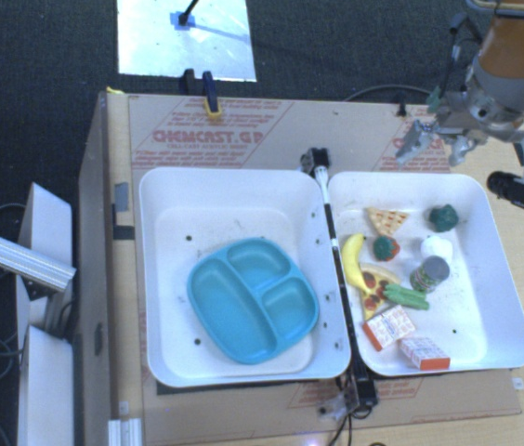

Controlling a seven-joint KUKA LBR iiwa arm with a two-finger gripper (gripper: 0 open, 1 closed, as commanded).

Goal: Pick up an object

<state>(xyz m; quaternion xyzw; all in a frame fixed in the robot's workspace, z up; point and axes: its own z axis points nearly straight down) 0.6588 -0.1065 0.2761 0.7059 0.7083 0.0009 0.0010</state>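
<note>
- My claw (436,143) hangs at the upper right of the frame, above the far rim of the right bin (504,277), over the brown worktop (243,133). Whether it is apart or together I cannot tell from this slant; nothing shows in it.
- Step in hand, as I judge it: the approach. No object is lifted yet.
- The candidates all lie in the right bin: a pizza slice (387,220) near the top, a dark green lump (444,217) to its right, a white piece (437,247) just below that, a small can (428,274), a banana (352,261) along the left wall, a green pod (405,295), and two small red-and-white boxes (389,327) (425,352) toward the bottom.
- Next move calls for travel down-frame into the bin, then a descent onto one item. The dark green lump stands apart from its neighbours and looks the easiest; the can, pod and banana are crowded together.
- The left bin (164,249) carries a blue divided plate (254,297).
- Surroundings: dark floor (30,63), a pale square sheet (184,26) at upper left, metal framing (20,258) at the left edge.
</note>
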